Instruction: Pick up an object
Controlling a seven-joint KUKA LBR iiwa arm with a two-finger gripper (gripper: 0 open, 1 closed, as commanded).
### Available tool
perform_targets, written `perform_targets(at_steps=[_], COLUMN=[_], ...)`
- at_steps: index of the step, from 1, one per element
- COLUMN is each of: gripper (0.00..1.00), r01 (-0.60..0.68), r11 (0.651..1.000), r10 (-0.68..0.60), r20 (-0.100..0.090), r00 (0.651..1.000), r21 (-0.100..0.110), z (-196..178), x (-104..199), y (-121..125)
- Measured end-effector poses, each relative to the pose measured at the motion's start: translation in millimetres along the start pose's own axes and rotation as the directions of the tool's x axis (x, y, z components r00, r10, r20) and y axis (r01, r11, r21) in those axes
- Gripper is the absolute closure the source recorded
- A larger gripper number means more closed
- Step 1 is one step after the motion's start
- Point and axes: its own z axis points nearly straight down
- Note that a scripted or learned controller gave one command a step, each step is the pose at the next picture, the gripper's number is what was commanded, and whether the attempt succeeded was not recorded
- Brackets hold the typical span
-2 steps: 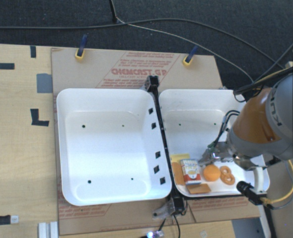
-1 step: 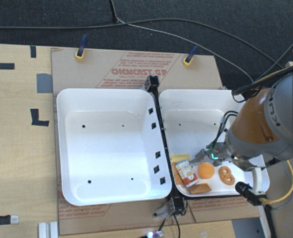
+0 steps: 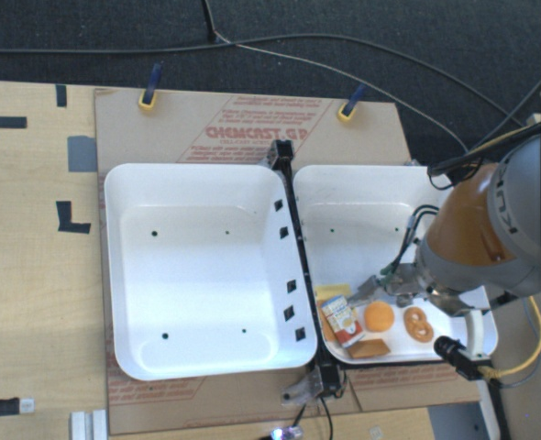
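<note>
Cannot tell from above whether the gripper (image 3: 381, 288) is spread or closed, nor whether anything sits in its grasp: just a grey and dark tip, partly tucked under the wrist. Hangs over the near half of the right bin (image 3: 362, 191), just above and behind a cluster of small things. Directly below the tip, closest of all, lies an orange ball (image 3: 379, 317) on the bin floor. To the right of the ball, an orange pretzel-shaped ring (image 3: 418, 324), close beside it but apart. To the left, a small red-and-yellow carton (image 3: 338, 318), tilted, with a yellow scrap (image 3: 331, 292) by its upper end near the bin's left wall. In front of the ball, against the near rim, a brown block (image 3: 370, 347), touching or nearly touching the carton's lower end. Above the wrist, the orange band (image 3: 465, 228) and then the grey arm (image 3: 527, 211), reaching in from the right over the bin's right edge. Next door, touching along a row of black clips (image 3: 289, 273), the left bin (image 3: 128, 246), white with a few dark dots on its floor. Under both, a cardboard sheet (image 3: 252, 126) with red lettering, pinned at the far edge by two yellow clamps (image 3: 149, 99). Beyond, black cables (image 3: 252, 42) across dark carpet.
</note>
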Motion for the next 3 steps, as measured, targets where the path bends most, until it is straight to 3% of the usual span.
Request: perform_targets(at_steps=[1, 2, 3], gripper=[0.0, 0.0, 0.0], r01=[0.0, -0.001, 0.001], r11=[1.0, 1.0, 1.0], r10=[0.0, 0.001, -0.001], r20=[0.0, 0.007, 0.003], r00=[1.0, 1.0, 1.0], r21=[0.0, -0.002, -0.003], z=[0, 0, -94], x=[0, 23, 40], y=[0, 0, 0])
